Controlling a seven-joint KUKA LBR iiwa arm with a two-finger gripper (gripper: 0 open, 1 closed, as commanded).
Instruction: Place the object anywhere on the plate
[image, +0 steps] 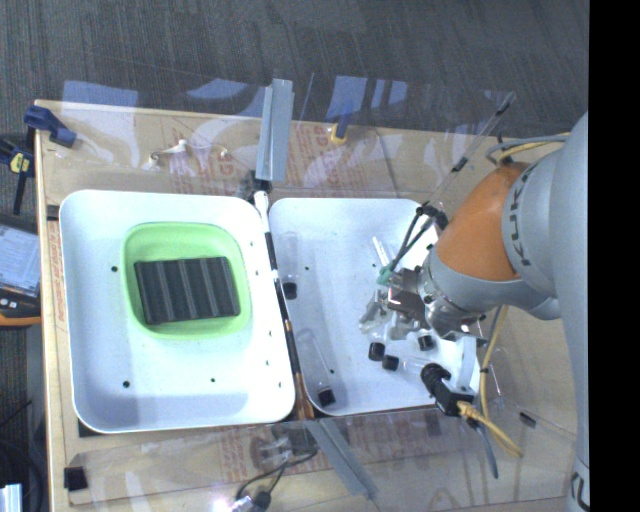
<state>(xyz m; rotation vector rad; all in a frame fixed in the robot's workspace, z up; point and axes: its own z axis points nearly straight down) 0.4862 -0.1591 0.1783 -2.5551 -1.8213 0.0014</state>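
Note:
A green square plate (183, 243) lies in the left white bin (90, 380). On its middle rests a dark grey ribbed rectangular object (187, 290), lying flat. My gripper (384, 354) is low over the right side of the right bin (320, 250), well away from the plate, with the orange-banded wrist (478, 240) above it. I see nothing held in the gripper. Cables and the wrist body hide part of it.
The raised rims where the two bins meet (278, 300) run between gripper and plate. Small black studs (289, 290) (327, 398) sit near the right bin's left edge. A metal bar (272, 130) stands behind the bins, and a blue clamp (45, 122) is at the bench's far left corner.

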